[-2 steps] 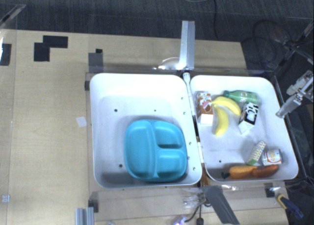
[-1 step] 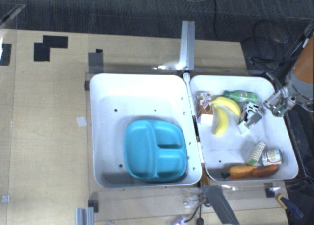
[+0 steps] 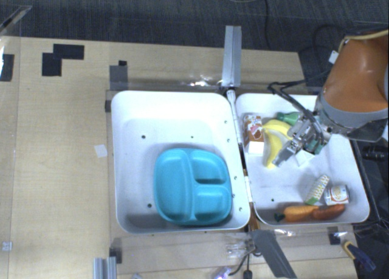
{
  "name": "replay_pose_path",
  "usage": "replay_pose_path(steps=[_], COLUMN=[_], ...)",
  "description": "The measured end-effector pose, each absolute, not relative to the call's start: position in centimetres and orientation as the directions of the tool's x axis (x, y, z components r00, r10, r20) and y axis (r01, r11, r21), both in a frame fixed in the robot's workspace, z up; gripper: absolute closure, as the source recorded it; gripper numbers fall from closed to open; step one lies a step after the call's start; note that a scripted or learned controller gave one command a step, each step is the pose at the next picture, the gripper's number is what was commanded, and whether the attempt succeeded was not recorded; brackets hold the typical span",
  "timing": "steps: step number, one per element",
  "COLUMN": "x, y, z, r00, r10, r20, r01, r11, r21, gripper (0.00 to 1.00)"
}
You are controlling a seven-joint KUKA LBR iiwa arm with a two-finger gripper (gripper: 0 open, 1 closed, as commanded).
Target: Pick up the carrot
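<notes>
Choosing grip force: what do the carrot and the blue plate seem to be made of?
Carrot: likely toy plastic, since its orange skin looks smooth with a slight sheen, though it is small here. Blue plate: probably moulded plastic, uniform colour, rounded compartments, soft matte gloss.

No legible text or labels anywhere.

Bins – smooth white plastic, slight sheen; blue plate – glossy plastic; tabletop pale matt wood; carrot smooth orange; can shiny metal.
</notes>
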State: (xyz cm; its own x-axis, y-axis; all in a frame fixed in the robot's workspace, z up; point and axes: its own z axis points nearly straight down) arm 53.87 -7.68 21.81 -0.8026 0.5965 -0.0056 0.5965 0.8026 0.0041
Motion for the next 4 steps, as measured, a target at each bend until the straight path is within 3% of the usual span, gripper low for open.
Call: replay_pose_path(steps=[1,2,3,4], x=[49.0,48.9,49.3,49.2], y=[-11.6,-7.5,-14.4,-20.5], z=[9.4,18.6,9.7,9.1], r00=[-0.874,-0.996,-0.991,-0.962], r10=[0.486,0.093,0.134,0.274], r20=[-0.008,-0.008,-0.02,-0.016], r01=[0.486,0.093,0.134,0.274], r11=[0.874,0.996,0.991,0.962], r21=[0.003,0.001,-0.001,0.001], gripper=[0.0,0.0,0.0,0.0])
